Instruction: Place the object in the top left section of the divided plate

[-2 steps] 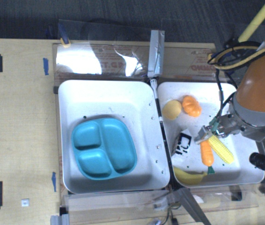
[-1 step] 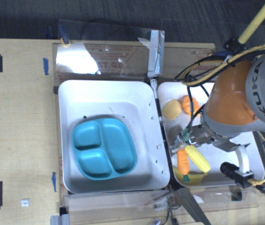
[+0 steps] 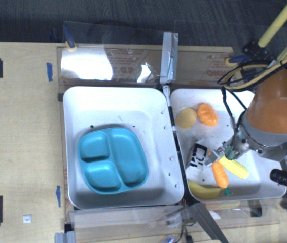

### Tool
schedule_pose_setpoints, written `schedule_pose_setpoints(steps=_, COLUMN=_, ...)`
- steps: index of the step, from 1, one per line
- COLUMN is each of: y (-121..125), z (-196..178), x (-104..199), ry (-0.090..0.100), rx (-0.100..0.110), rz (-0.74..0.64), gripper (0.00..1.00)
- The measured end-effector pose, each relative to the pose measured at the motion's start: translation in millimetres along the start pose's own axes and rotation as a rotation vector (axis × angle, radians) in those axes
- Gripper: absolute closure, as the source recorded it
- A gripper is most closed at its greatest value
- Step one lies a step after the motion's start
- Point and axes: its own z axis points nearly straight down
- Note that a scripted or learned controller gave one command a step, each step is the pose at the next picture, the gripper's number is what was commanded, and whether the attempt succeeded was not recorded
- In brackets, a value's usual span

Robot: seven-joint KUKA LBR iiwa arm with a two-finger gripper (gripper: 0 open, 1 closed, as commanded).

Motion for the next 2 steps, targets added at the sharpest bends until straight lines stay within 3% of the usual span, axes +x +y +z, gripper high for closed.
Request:
schedule_pose_setpoints(steps=1, y=67, z=0, x=99, ry=-0.002, rx=-0.002, rz=0.18, gripper=1.0)
schedule_pose_setpoints(steps=2, y=100, z=-17, x=140, ry=-0.002, rx=0.0, rz=0.621, gripper=1.0)
